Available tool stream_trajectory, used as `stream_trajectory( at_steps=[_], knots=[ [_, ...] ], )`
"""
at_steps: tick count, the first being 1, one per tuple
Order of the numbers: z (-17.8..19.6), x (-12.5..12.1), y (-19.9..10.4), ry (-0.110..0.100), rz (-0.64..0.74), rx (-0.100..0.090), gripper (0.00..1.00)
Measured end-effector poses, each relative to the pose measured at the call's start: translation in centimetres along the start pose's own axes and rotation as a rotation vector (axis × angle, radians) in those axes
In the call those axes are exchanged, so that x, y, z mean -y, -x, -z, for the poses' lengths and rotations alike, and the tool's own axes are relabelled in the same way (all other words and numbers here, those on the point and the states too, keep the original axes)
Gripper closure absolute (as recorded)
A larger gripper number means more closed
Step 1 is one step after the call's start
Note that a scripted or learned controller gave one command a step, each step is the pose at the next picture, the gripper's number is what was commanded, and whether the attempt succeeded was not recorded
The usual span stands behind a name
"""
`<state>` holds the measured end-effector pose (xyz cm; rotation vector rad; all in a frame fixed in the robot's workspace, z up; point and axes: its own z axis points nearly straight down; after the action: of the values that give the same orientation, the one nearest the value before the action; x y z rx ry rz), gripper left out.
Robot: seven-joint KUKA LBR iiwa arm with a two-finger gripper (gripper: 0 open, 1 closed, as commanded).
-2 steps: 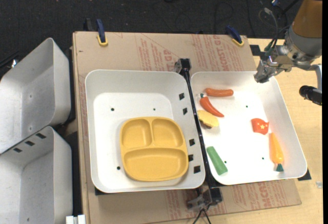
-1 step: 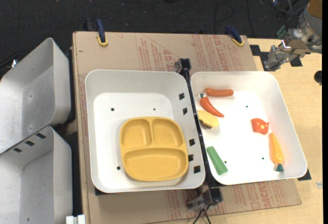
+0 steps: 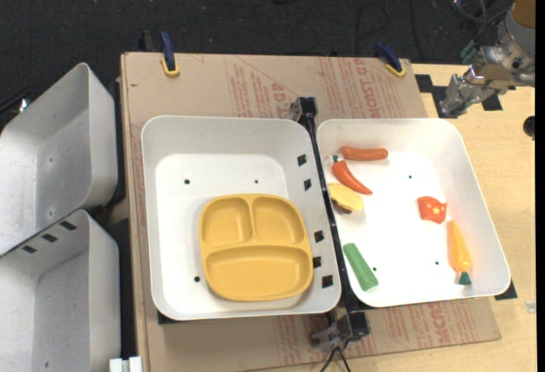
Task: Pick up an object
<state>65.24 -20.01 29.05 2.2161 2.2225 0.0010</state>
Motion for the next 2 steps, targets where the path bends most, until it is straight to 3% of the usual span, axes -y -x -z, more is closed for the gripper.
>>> stream_trajectory(
  at_steps=[2],
  knots=[
    [-1.7, 3.7, -9.0, -0.004, 0.003, -0.003, 1.00]
  ],
)
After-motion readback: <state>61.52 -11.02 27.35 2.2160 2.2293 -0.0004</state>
